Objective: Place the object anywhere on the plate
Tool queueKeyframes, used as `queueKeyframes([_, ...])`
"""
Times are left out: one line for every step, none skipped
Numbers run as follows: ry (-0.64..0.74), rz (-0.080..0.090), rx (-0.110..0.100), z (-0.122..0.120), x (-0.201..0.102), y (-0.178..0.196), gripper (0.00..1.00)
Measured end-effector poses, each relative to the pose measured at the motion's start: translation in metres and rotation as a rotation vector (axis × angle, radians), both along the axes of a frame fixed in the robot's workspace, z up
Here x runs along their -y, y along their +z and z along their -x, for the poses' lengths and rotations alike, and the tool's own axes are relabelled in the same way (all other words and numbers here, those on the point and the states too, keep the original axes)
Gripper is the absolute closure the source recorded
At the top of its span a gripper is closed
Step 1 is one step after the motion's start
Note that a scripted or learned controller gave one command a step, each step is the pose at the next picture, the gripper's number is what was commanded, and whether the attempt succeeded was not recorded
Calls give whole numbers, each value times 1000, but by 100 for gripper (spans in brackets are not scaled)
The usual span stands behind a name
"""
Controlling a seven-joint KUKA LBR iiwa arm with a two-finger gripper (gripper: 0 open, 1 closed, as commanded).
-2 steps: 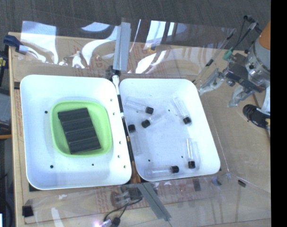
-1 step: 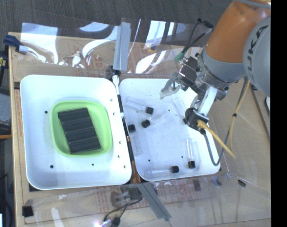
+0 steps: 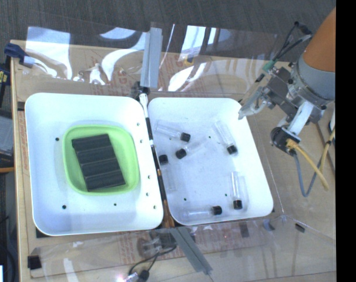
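In the right bin (image 3: 257, 175), clear vials with black caps lie scattered: two along the near edge (image 3: 204, 213), one by the right wall (image 3: 237, 188), others toward the far side. In the left bin (image 3: 40, 157), a dark ridged block (image 3: 98, 161) lies on the green plate (image 3: 128, 151). Beyond the right bin's far right corner hangs the gripper (image 3: 248, 106), carrying nothing.

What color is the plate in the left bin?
Bright lime green; the plate shows clearly in the camera view, with a dark ribbed block on it.
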State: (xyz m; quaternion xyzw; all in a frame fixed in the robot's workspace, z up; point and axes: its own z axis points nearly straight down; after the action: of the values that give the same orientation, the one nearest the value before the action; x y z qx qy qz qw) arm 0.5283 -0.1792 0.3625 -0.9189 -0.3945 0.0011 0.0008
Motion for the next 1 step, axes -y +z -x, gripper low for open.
queueKeyframes([-119,0,0,18,24,50,0])
